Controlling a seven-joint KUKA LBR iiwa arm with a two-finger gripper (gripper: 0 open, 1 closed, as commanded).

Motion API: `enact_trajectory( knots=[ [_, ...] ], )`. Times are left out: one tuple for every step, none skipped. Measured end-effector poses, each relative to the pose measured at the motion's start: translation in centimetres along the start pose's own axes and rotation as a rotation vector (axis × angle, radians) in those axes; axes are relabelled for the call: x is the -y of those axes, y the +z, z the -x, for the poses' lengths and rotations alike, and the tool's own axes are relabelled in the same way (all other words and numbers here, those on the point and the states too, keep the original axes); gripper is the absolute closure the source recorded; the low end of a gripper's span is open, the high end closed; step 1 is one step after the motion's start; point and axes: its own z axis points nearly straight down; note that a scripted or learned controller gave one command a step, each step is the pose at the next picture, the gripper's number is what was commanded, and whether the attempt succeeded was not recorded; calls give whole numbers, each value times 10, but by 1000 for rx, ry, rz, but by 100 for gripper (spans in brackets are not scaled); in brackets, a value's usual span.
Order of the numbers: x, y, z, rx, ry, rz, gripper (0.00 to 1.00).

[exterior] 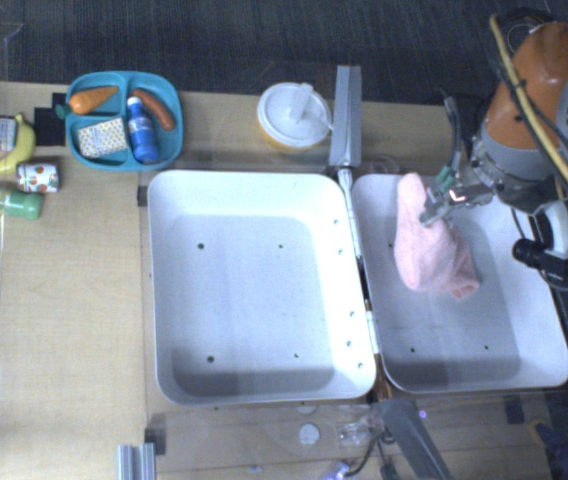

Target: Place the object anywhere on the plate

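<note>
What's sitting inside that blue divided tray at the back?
The blue divided tray holds an orange carrot-like piece, a blue bottle, a reddish sausage shape and a pale patterned block. Whatever lies beneath them is covered.

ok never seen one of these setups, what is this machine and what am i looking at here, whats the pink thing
This is one picture from a camera fixed above a workbench, looking down at a slant. The grey and orange machine at the right is a robot arm; its two-finger gripper is its hand. On the bench sit two shallow white bins: the left bin and the right bin. The pink thing is a soft pink cloth lying in the right bin, and the gripper is right at its upper edge; a firm grip on it isn't clear from here. Behind the bins stand a yellow cup with a white lid and a blue divided tray of toy food. More toy items lie at the far left.
</note>
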Motion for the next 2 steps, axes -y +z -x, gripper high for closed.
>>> enact_trajectory(
  knots=[
    [-2, -17, -1, 0, -8, 2, 100],
    [-15, -8, -50, -1, -413, 2, 100]
  ],
)
